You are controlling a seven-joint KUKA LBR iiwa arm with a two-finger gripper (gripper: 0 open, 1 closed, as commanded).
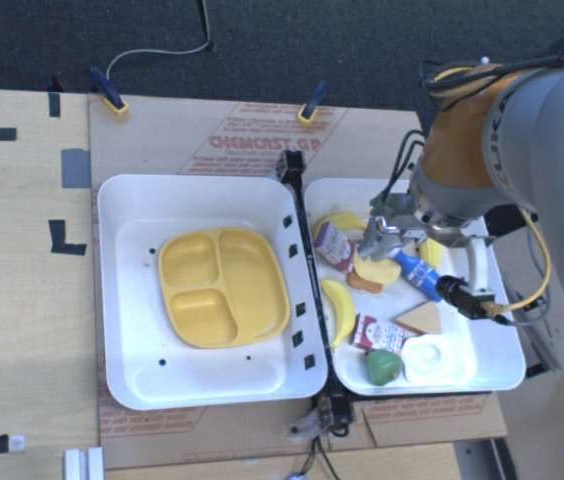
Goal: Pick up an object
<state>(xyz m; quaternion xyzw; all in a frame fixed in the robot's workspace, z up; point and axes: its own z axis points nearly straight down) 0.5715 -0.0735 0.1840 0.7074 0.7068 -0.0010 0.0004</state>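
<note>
From my seat I see the grey arm (522,138), smooth and rounded with its orange band, reaching in from the right over the right bin (507,363). Two shallow white bins with a glossy plastic look sit side by side on brown cardboard (212,143) printed in red; the left bin (127,298) carries one matte yellow plate (224,286) split into three compartments. The gripper (380,236), a metal-looking block, sits low over the upper middle of the right bin, right above a pale yellow round slice (377,270) resting on a brown, bread-like piece (364,283); I cannot tell how wide its fingers stand or whether anything sits between them. The toys for picking are all crowded in that right bin: two curved yellow bananas, one (338,310) by the divider and one (340,220) partly under the gripper, one purple and white packet (333,245), one blue bottle-like piece (417,273), one tan wedge (421,319), one red and white carton (378,335), one white disc (429,356) and one small green lumpy fruit (384,367). Two yellow clamps (110,92) pin the cardboard's far edge.
</note>
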